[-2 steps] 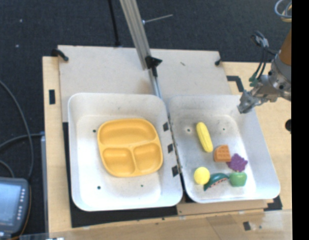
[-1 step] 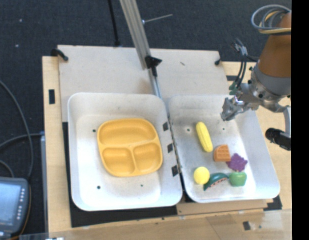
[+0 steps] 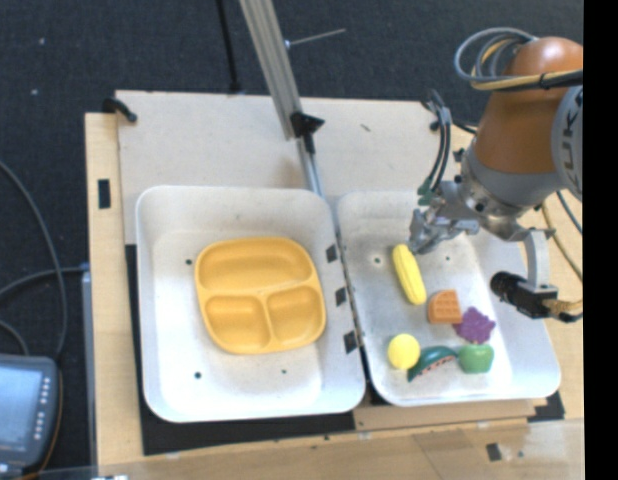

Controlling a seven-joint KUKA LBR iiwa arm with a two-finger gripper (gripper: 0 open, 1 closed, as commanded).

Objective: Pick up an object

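Observation:
The right bin (image 3: 519, 378) holds several toy foods. A yellow banana-like piece (image 3: 409, 273) lies near the bin's middle. An orange block (image 3: 444, 307) sits beside it, with a purple grape bunch (image 3: 475, 323) to its right. Along the front are a yellow lemon (image 3: 403, 351), a dark green vegetable (image 3: 432, 362) and a green piece (image 3: 476, 358). My gripper (image 3: 426, 230) hangs over the back of the right bin, just above and behind the banana piece, apart from it. Nothing shows between its fingers.
The left bin (image 3: 159, 368) holds a yellow divided plate (image 3: 259, 293). A slanted metal pole (image 3: 274, 58) rises behind the bins. A black part (image 3: 519, 293) of the arm juts over the right bin's right rim. A monitor (image 3: 19, 408) sits at lower left.

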